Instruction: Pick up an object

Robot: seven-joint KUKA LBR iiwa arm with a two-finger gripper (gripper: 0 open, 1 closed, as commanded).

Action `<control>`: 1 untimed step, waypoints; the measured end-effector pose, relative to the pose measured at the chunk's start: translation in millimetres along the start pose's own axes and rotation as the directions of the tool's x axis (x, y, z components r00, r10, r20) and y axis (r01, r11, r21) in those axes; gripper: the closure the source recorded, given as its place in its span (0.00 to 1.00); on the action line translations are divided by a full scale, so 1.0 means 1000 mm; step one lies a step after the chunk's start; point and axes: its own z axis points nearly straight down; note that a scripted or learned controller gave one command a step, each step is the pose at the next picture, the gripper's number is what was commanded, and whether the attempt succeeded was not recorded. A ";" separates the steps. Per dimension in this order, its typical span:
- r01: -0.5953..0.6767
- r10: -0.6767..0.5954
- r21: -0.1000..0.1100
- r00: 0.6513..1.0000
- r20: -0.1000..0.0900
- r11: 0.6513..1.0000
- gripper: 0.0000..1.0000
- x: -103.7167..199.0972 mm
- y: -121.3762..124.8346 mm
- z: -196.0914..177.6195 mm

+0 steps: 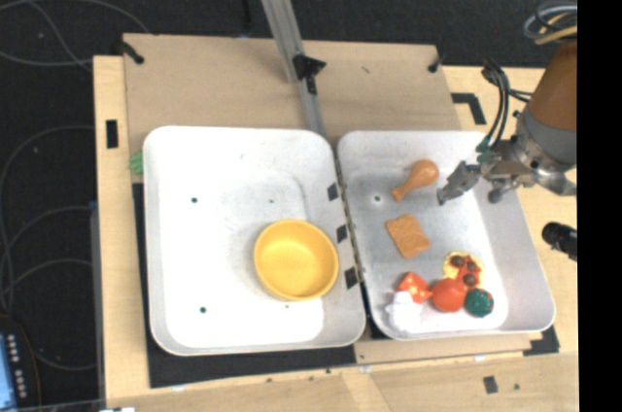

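Observation:
In the right bin [515, 235] lie a tan drumstick-shaped toy [416, 178], a brown cracker-like square [407, 235] and a cluster of small toys at the front: a red piece [448, 294], a green ball [478, 303], a yellow-and-dark piece [463, 265] and a white piece [400, 311]. My gripper [473, 180] hangs over the right bin's back right part, just right of the drumstick, open, with nothing between its fingers.
The left bin [194, 206] holds a yellow bowl [295, 259] near its front right. A slanted metal pole [282, 21] rises from the bench behind the bins. The arm comes in from the right over the right bin's edge.

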 end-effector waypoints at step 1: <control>0.000 0.000 0.000 1.000 -0.001 1.000 0.00 0.000 0.000 0.000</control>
